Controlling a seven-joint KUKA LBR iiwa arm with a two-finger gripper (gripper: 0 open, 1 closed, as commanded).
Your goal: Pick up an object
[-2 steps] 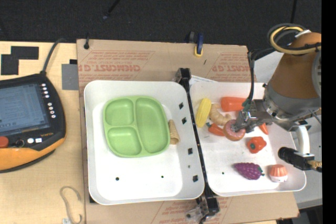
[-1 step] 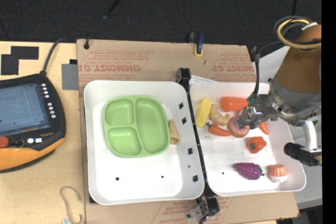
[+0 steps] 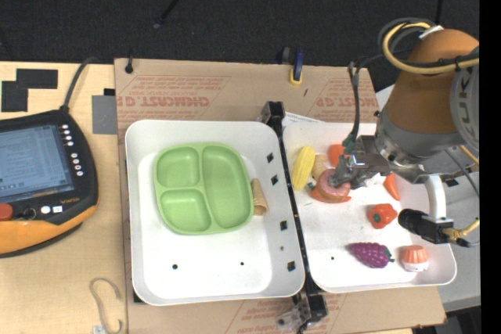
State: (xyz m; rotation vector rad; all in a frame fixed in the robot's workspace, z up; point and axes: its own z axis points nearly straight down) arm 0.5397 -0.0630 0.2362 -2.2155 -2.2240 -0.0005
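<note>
Your surface point(image 3: 94, 262) is carrying two white bins side by side, and the gripper point(image 3: 344, 174) is sitting low in the right bin point(image 3: 438, 271), over a pink round toy point(image 3: 332, 190); whether it is clamping anything, you cannot tell. A yellow corn point(image 3: 303, 167) is lying just left of the gripper. Purple grapes point(image 3: 369, 254) are lying toward the near rim.

tray point(image 3: 200, 188) in left bin point(image 3: 149, 246), corn point(image 3: 303, 167) right
</note>
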